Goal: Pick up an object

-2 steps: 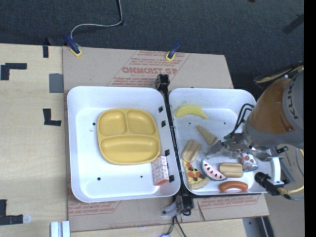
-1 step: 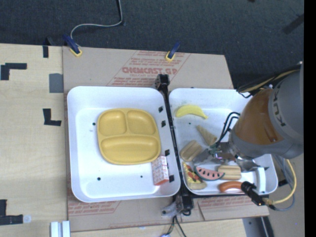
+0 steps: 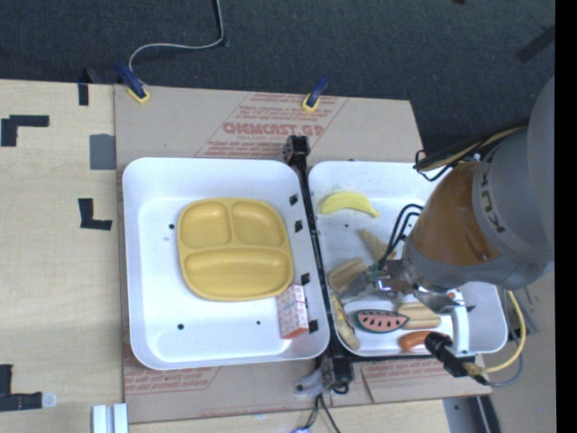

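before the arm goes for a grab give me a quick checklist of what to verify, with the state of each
1. Gripper over the right bin, where the toys lie: ok.
2. Fingers open or shut: cannot tell, the wrist hides them.
3. Anything already held: cannot tell, nothing seen between the fingers.
4. Target free of neighbours: not ok. The watermelon slice lies packed among other toy food pieces at the bin's front.
5. Easier target on hand: ok. The banana lies apart near the far wall.
6. Left bin items out of the way: ok. The yellow divided plate and small carton sit beyond the divider.
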`<state>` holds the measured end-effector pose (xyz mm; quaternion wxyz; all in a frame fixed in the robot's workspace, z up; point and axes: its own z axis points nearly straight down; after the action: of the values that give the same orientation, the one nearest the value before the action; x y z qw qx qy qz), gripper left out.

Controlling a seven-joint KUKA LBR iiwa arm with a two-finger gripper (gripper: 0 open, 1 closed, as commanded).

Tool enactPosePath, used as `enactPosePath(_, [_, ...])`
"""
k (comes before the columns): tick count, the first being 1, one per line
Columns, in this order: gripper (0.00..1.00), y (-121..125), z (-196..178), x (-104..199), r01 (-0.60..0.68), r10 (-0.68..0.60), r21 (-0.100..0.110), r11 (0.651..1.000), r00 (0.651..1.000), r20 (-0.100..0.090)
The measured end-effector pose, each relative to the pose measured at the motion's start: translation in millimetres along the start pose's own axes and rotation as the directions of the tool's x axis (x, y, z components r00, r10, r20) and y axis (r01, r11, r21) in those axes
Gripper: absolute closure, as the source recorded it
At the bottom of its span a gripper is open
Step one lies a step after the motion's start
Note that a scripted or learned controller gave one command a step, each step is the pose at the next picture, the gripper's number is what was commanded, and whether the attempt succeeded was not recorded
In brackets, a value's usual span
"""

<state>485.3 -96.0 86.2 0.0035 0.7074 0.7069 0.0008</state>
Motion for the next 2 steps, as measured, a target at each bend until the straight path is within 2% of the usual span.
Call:
enactPosePath(1, [0.0, 86.2, 0.4, 0.7, 0.002, -0.002, 0.0, 1.0, 1.0, -0.001])
enactPosePath(2, [1.0, 85.7, -9.1, -0.3, 0.002, -0.002, 0.002, 1.0, 1.0, 0.0])
